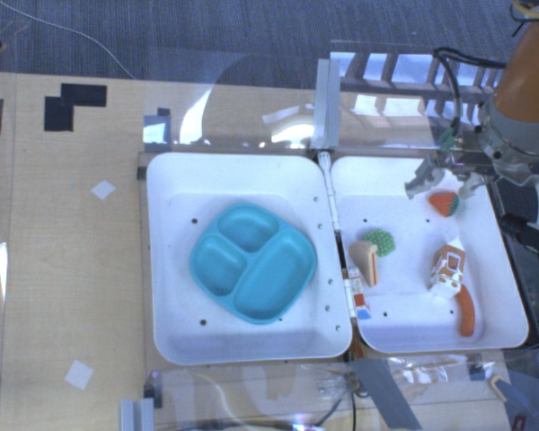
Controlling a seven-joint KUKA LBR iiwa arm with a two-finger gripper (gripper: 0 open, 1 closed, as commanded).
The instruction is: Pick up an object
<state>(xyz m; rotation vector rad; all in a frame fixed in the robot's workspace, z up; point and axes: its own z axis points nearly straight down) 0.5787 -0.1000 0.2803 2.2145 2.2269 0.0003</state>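
Note:
The right bin (404, 330) holds several toy foods: an orange piece (443, 204) near the back, a green bumpy ball (378, 241), a tan sandwich slice (366, 262), a small white and orange carton (447, 270) and a sausage (466, 312). My gripper (442, 183) hangs at the back of the right bin, just above the orange piece. Its fingers are spread open, one to the left of the piece and one to its right, with nothing lifted between them.
The left bin (175, 330) holds a blue divided plate (253, 262). A metal divider (334, 232) separates the two bins. A clear rail structure (386, 74) stands behind the right bin. The wooden bench (63, 268) extends to the left.

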